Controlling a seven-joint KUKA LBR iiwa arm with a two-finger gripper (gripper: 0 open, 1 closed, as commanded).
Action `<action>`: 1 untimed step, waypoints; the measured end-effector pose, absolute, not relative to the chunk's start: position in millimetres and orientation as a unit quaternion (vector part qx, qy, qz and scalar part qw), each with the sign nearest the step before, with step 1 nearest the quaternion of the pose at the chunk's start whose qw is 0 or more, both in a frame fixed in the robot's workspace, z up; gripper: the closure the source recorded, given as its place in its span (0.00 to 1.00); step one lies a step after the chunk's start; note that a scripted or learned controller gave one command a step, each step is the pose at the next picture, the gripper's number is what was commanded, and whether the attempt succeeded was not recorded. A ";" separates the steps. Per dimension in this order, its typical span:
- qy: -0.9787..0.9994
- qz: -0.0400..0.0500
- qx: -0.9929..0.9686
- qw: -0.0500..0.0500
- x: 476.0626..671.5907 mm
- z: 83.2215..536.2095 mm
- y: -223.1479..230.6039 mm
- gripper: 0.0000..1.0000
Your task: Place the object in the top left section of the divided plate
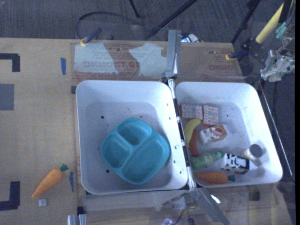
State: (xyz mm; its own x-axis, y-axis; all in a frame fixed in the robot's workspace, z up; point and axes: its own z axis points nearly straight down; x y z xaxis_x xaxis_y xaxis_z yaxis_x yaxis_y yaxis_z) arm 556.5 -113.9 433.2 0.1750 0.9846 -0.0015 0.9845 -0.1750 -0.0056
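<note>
An orange toy carrot (47, 182) lies on the bench, left of the bins. The left white bin (89, 102) holds one teal three-section plastic plate (135, 150). The right white bin (253, 102) holds a jumble: two small packets (200, 111), a second carrot (213, 177), a green bottle (206, 160); other items are hard to identify.

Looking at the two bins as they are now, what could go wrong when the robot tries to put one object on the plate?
1. The objects in the right bin lie crowded together: the green bottle, carrot and banana touch or nearly touch, so a grasp may catch two or slip.
2. The plate sits turned at an angle, so its top left section is easy to mistake.
3. That section is small; a drop may land in a neighbouring one.
</note>
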 end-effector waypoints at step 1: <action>-0.637 0.002 -0.771 0.002 495.2 433.3 -125.0 1.00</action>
